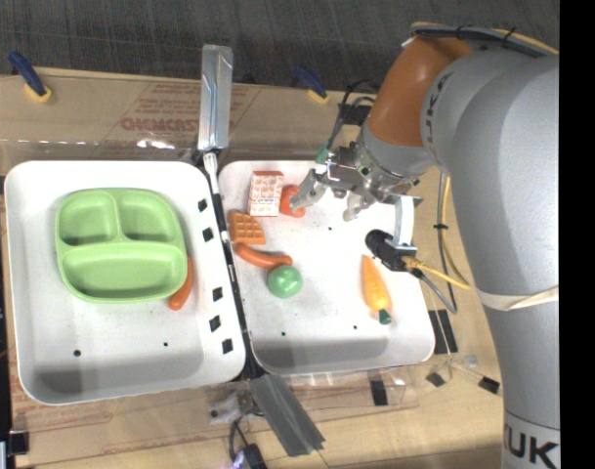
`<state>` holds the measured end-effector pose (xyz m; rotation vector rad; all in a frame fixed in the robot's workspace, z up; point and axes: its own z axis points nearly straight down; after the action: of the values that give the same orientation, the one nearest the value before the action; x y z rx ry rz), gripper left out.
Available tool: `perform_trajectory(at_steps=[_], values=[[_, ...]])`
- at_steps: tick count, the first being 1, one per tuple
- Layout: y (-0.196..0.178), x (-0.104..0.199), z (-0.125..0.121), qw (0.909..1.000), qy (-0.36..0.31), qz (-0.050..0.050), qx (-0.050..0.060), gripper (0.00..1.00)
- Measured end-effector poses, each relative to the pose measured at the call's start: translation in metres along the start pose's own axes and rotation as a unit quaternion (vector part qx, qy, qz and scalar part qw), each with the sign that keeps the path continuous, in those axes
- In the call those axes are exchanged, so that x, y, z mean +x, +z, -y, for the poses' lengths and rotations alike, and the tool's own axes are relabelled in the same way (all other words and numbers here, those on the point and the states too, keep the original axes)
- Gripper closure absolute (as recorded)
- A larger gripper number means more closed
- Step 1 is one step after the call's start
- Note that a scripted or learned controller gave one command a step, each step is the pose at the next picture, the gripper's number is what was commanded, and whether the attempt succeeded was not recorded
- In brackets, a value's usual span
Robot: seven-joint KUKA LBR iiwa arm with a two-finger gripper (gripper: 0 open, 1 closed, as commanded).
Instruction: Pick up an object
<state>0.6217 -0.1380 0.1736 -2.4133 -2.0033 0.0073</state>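
The gripper (pixel 331 191), fingers spread and holding nothing, hovers by the right bin's (pixel 414 345) far rim beside a red item (pixel 292 201) and unreadable carton (pixel 266 192), with bare floor mid-bin.

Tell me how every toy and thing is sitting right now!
pincer: open, over the right bin's back, next to the red toy
red toy: lying loose, not held
red and white box: flat
waffle: flat
sausage: on its side
green ball: resting
carrot: lying down
green tray: right way up in the left bin
orange stick: against the tray's corner
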Motion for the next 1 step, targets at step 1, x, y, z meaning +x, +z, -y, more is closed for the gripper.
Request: perform_trajectory(at_steps=[1], values=[[0.0750, 0.0117, 0.0745, 0.9998, -0.019, 0.000, 0.001, 0.00]])
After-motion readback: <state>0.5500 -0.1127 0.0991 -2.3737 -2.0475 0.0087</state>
